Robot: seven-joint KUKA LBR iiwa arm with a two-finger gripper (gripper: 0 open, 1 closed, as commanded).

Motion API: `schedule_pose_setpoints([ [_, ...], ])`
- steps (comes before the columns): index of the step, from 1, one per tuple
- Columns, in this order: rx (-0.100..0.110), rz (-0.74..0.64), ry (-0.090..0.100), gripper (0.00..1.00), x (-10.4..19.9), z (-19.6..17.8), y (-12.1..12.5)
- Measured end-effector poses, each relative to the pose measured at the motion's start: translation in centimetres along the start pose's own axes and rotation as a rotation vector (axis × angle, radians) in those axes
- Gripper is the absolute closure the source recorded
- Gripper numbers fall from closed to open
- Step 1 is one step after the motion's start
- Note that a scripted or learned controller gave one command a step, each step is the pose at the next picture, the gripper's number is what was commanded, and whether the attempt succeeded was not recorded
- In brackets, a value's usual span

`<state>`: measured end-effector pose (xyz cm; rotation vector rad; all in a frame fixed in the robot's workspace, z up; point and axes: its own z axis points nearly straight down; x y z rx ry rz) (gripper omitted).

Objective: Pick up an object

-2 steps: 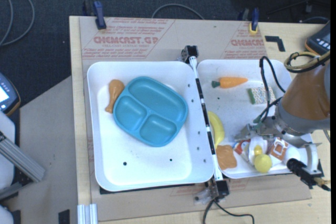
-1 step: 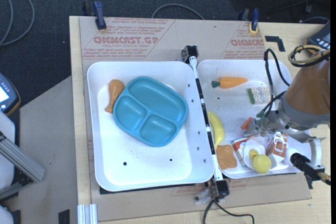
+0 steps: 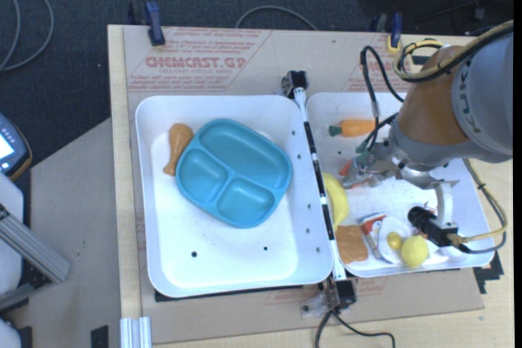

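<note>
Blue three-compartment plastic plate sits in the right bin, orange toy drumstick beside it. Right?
Not quite. The camera view shows the blue three-compartment plastic plate in the left white bin, not the right one. The orange toy drumstick does lie beside it, at the plate's left edge.

Left bin (image 3: 163, 257): blue divided tray (image 3: 234, 172), set at a slant; orange drumstick-shaped toy (image 3: 175, 146) touching the tray's left edge. Right bin (image 3: 481, 200): toy carrot (image 3: 356, 127) near the far wall; yellow banana-like piece (image 3: 335, 198) against the left wall; tan slice (image 3: 351, 243), red-and-white item (image 3: 371, 226), yellow lemon (image 3: 414, 250) along the near side. Gripper (image 3: 364, 169) low over the right bin, beside the carrot. Counter (image 3: 196, 61): printed cardboard sheet beneath both bins.
</note>
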<state>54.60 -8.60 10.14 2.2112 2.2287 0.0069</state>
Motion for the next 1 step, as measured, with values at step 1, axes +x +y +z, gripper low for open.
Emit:
schedule_pose_setpoints([
  [1,-0.012,-0.005,0.002,1.0,8.79,-8.9,7.92],
])
